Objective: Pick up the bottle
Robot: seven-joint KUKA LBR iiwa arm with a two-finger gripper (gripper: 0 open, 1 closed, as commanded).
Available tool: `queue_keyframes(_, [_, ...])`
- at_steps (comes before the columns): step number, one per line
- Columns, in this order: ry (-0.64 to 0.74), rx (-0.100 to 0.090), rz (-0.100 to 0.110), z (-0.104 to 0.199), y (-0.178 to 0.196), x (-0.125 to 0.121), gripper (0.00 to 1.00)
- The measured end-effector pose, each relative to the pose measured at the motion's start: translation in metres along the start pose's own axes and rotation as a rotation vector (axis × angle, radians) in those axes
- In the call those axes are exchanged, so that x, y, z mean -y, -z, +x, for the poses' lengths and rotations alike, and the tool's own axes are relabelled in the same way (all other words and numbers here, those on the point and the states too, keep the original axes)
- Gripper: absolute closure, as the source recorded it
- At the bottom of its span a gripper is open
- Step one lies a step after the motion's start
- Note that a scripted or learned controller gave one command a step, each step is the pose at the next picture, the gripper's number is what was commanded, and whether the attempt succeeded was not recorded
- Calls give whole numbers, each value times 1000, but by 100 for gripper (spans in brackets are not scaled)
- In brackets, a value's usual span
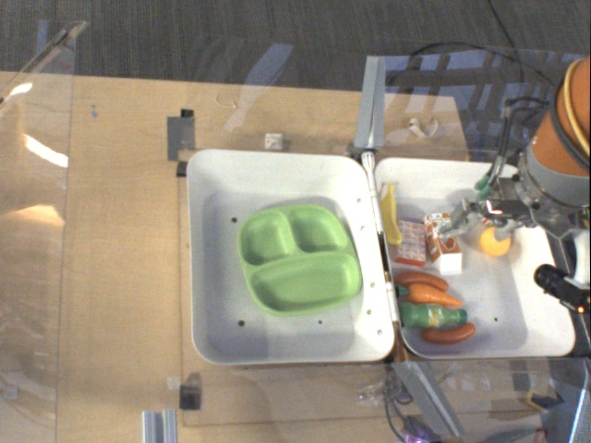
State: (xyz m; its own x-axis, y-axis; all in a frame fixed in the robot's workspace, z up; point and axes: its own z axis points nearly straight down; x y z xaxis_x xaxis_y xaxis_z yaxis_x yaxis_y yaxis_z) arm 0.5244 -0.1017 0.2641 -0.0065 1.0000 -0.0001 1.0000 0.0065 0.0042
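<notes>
Bottle (pixel 434 317), green, lies near the right bin's (pixel 545 340) near edge between carrot (pixel 432 294) and sausage (pixel 448 333). Gripper (pixel 473 220) hovers farther back; grip state unclear.

Robot test lab, not a home or shop. Evidence: grey arm with orange band (pixel 565 146) reaching in over a pale wooden desk (pixel 111 247). Two shallow white bins (pixel 208 247) set side by side, fixed with small dark brackets (pixel 185 137) at the corners. Clear plastic panel (pixel 37 155) with glare along the desk. Loose black cables (pixel 462 58) trailing over grey carpet (pixel 231 17). Toy food (pixel 434 295) as test pieces; green divided tray (pixel 300 258).
</notes>
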Motion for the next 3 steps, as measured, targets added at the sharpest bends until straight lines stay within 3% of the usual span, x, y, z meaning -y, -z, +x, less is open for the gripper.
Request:
queue_keyframes(1, [6,0,2,66,-80,-21,0])
queue_keyframes(2, [116,2,-1,-55,-59,-79,0])
queue_keyframes(3, [223,2,-1,-104,-168,-127,0])
